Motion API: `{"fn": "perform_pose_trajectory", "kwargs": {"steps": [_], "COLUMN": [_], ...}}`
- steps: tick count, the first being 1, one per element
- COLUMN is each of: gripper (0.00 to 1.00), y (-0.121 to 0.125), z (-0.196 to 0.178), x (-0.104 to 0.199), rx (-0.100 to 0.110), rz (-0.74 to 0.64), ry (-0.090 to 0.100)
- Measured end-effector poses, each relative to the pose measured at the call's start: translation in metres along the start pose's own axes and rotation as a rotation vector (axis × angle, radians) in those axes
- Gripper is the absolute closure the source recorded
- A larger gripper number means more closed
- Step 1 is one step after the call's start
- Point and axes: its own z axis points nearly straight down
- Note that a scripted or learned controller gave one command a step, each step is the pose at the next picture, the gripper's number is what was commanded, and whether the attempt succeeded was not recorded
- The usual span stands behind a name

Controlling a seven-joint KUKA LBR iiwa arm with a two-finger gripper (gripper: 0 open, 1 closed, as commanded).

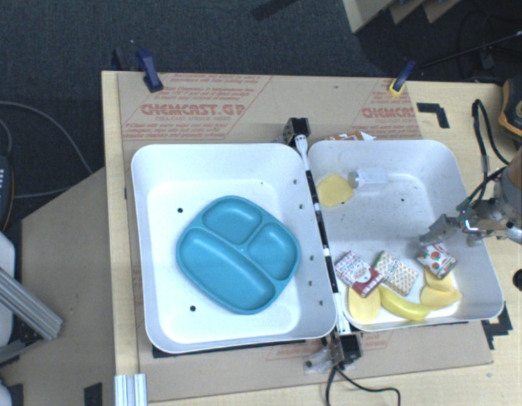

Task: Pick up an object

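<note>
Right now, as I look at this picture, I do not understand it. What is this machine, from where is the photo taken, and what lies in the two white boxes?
One camera looks down at a slant on a bench. The machine is a robot arm entering from the right; its gripper hovers over the right bin. The left bin holds a blue divided plate. The right bin holds a yellow banana, small patterned packets and a pale yellow round piece. I cannot tell whether it holds anything.

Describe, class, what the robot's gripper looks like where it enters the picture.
At the right bin's right rim, the gripper is a small grey metal assembly with thin, angular finger parts and dark joints. A dark cable curves above it. Finer markings are too small to tell.
</note>
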Motion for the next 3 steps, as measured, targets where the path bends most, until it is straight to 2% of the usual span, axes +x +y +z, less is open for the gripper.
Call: {"fn": "perform_pose_trajectory", "kwargs": {"steps": [1,2,3], "gripper": [0.0,0.0,0.0], "y": [0.048,-0.025,0.023], "z": [0.074,0.043,0.074], "x": [0.038,-0.011,0.033], "rx": [0.0,0.0,-0.003], "rz": [-0.003,0.0,-0.003], "ry": [0.001,0.001,0.0]}}
